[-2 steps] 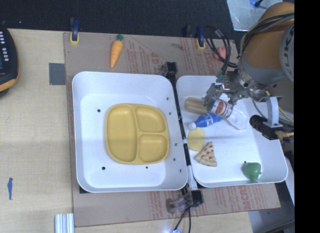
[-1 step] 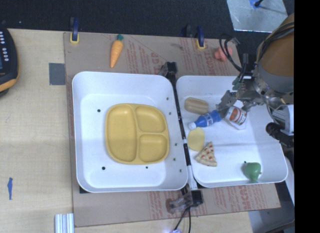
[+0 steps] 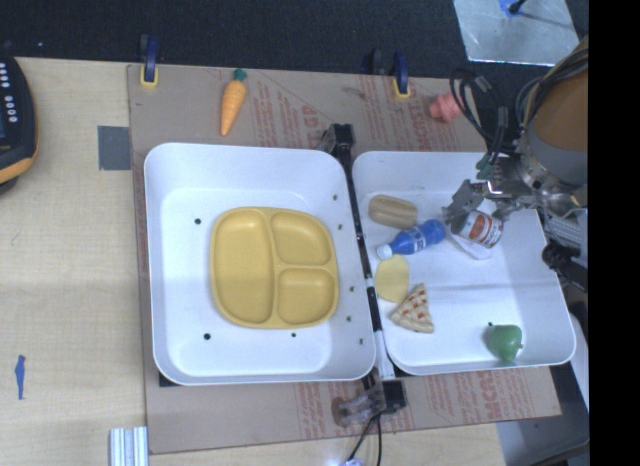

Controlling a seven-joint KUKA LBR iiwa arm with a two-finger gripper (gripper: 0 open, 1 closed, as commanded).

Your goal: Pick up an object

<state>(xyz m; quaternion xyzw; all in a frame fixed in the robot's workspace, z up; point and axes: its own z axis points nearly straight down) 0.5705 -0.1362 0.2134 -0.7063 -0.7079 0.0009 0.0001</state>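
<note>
The arm reaches in from the frame's right edge, its wrist angled down-left, with the gripper low at the frame's centre right.

We see the arm as a rounded grey body with a broad orange band above the wrist, its surface smooth and slightly glossy. Black cables loop in loose arcs beside it, running along the wrist toward the tool. At the end we make out the gripper, a compact block of dark grey and silvery metal with angular brackets and slim dark fingers.
</note>
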